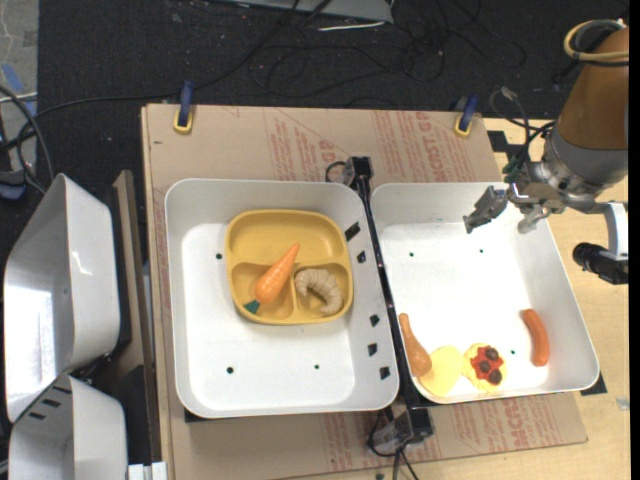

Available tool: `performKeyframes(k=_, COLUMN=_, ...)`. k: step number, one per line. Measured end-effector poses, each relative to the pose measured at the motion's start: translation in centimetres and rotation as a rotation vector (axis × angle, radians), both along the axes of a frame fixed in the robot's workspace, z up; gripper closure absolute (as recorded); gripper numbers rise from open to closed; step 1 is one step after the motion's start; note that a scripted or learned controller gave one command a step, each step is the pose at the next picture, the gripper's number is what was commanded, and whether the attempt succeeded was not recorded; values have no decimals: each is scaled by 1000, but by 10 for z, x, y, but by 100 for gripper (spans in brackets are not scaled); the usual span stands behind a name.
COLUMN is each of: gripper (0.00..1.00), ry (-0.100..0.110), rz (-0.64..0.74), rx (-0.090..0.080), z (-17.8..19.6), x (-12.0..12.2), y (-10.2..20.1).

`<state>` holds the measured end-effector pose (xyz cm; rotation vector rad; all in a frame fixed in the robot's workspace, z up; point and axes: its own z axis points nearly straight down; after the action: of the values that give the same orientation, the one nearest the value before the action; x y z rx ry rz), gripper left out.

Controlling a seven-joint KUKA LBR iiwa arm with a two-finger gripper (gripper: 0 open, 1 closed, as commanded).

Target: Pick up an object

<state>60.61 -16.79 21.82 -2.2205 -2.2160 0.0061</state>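
My gripper (pixel 509 211) hangs over the far right part of the right bin (pixel 470 278), open, with nothing between its fingers. Toys lie along that bin's near edge, well below the gripper: an orange sausage (pixel 537 336) at the right, a yellow pizza slice with red and dark toppings (pixel 482 365), and a tan chicken drumstick (pixel 413 347) at the left. In the left bin (pixel 200 298) stands a yellow divided plate (pixel 246 236) holding an orange carrot (pixel 276 274) and a pale shrimp (pixel 320 288).
A black divider (pixel 372 268) runs between the two bins. The bench is brown cardboard (pixel 300 133) held by yellow clamps (pixel 183 118) at the back. White containers (pixel 60 278) stand off the bench at the left. Cables lie on the dark floor behind.
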Motion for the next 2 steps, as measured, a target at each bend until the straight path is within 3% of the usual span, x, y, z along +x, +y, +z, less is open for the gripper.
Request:
performKeyframes(k=1, gripper=0, ry=-3, rz=4, rx=0, z=-47, x=7, y=5)
performKeyframes(k=2, gripper=0, ry=-1, rz=0, rx=0, z=-106, x=-3, y=5)
